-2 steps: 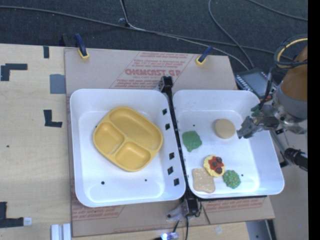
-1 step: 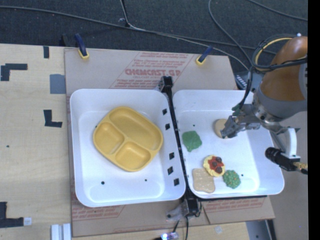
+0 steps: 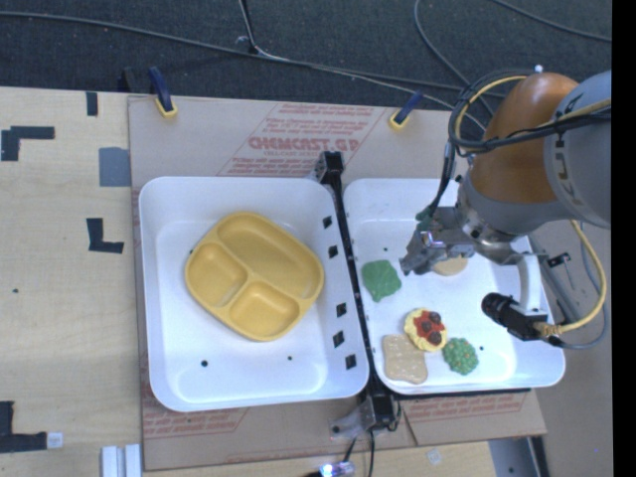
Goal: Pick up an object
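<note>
The right bin (image 3: 397, 207) holds several toy foods: a flat green leafy piece (image 3: 381, 279), a round yellow piece with red topping (image 3: 426, 329), a tan cracker-like piece (image 3: 404, 360), a green broccoli-like piece (image 3: 460, 355) and a pale tan piece (image 3: 451, 264) partly hidden under the gripper. My gripper (image 3: 425, 253) hangs low over the middle of that bin, just right of the green leafy piece and touching or nearly touching the pale tan piece. I see nothing clearly held between its fingers.
The left bin (image 3: 169, 266) carries a yellow divided tray (image 3: 253, 274) set at a slant. A black divider (image 3: 343, 266) runs between the bins. The arm's grey body and cables (image 3: 537, 167) overhang the right bin's far right side.
</note>
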`<act>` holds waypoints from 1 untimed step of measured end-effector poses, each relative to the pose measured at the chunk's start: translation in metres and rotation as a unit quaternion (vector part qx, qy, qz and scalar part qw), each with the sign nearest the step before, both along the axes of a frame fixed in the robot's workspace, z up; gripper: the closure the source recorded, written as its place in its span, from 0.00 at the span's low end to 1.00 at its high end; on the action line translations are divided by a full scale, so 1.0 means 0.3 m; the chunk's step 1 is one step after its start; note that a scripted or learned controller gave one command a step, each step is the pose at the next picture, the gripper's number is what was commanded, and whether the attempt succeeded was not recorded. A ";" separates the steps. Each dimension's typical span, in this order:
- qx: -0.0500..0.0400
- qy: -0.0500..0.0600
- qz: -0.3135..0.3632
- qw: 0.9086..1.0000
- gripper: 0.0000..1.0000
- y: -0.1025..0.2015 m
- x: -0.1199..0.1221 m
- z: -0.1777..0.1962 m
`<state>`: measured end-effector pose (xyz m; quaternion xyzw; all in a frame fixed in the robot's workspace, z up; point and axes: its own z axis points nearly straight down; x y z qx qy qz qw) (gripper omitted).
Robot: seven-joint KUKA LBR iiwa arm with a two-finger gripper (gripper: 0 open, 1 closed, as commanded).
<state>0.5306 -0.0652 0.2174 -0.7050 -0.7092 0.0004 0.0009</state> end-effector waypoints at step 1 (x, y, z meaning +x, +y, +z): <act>0.000 0.000 0.000 1.000 1.00 0.175 -0.004 -0.012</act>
